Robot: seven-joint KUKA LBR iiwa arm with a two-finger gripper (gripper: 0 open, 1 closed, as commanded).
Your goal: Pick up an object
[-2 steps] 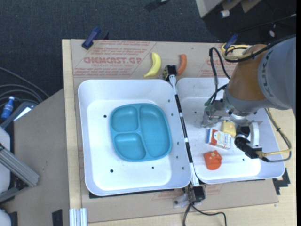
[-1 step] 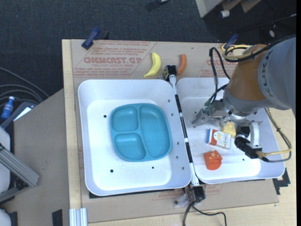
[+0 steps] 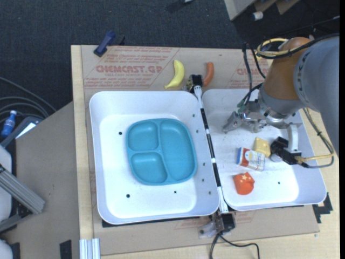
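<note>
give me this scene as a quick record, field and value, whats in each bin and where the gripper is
left bin: blue divided plate, three compartments
right bin: red-orange toy, small carton, pale yellow block
gripper: low over the right bin's far left part, apart from all three items
behind the bins: banana and orange sausage-shaped item on the board
task state: no item lifted; all three lie on the bin floor

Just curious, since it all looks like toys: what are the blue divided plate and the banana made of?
Blue divided plate: likely moulded plastic, with a smooth surface and even colour. Banana: probably plastic toy food, given its uniform yellow, but too small to be sure.
</note>
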